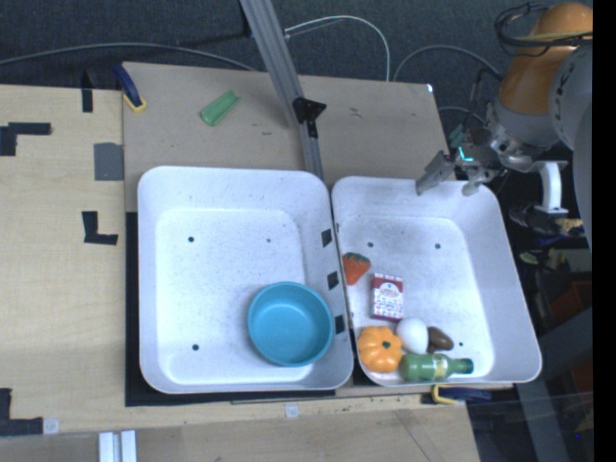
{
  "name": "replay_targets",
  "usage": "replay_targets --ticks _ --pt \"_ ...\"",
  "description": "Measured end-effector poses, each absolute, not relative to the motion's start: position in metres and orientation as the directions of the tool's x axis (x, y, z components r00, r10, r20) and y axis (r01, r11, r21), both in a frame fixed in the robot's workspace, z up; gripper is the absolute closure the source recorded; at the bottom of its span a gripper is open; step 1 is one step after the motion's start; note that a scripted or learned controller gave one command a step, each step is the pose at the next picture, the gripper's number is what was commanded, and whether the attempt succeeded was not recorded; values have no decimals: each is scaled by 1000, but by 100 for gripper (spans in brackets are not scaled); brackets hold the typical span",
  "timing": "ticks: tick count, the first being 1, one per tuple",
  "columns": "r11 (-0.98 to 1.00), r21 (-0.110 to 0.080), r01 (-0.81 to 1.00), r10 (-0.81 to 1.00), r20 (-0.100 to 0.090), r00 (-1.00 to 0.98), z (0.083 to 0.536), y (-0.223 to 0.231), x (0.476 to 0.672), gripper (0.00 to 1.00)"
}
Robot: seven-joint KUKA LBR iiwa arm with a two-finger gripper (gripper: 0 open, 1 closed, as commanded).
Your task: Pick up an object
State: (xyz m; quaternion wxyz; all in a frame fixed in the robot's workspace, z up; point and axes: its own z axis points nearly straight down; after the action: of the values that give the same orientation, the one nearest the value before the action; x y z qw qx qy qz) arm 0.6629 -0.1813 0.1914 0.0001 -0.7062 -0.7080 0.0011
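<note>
While the gripper (pixel 452 175) is hovering spread and empty over the bin's far rim, I'm eyeing the red carton (pixel 387 296): light, stiff, grippable across its flat sides.

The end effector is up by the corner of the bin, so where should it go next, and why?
Probably toward the near end of the right bin first. The end effector hangs over that bin's far rim, while the toys, such as the red box and the orange pumpkin, are bunched at the near edge.
</note>
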Motion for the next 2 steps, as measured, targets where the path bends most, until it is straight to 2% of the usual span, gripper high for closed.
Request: replay_targets --ticks 1,2 --pt "2 -7 1000 1000 0 -2 138 -177 652 0" --pt "3 -2 1000 1000 -2 -3 86 -176 651 0"
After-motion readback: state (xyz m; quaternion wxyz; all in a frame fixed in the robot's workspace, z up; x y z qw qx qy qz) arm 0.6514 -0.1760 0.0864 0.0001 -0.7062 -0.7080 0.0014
